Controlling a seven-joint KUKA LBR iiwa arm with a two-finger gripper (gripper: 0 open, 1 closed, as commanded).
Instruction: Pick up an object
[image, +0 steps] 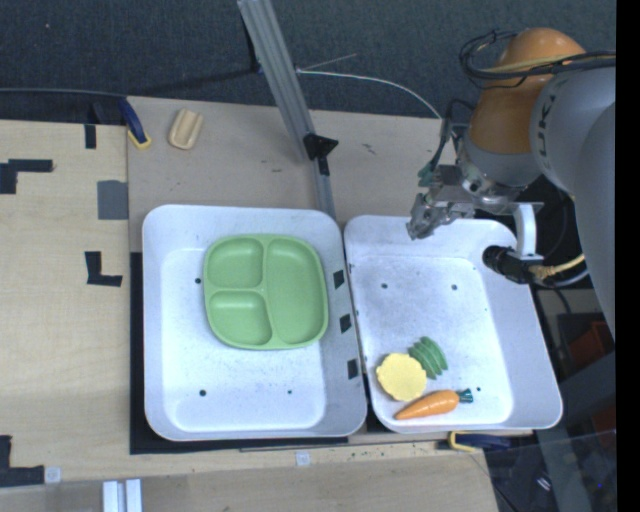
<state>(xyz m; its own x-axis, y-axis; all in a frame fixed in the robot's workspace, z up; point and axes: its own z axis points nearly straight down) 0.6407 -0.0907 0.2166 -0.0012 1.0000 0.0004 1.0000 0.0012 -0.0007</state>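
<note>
Carrot (427, 404), yellow piece (401, 376) and green piece (430, 355) crowded together at six o'clock in the right bin (520, 340). Gripper (428, 222) at twelve o'clock, over the far rim, nothing held, finger spread unclear. Risk: nudging neighbours, pinching air.

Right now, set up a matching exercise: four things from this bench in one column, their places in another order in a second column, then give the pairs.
Things:
1. green divided plate
2. toy carrot
3. pincer
4. tan block

Places:
A. on the bare bench, beyond the left bin's far corner
B. over the far rim of the right bin
C. in the left bin
D. at the near edge of the right bin, beside a yellow piece and a green ridged piece

Pairs: 1-C, 2-D, 3-B, 4-A
</note>
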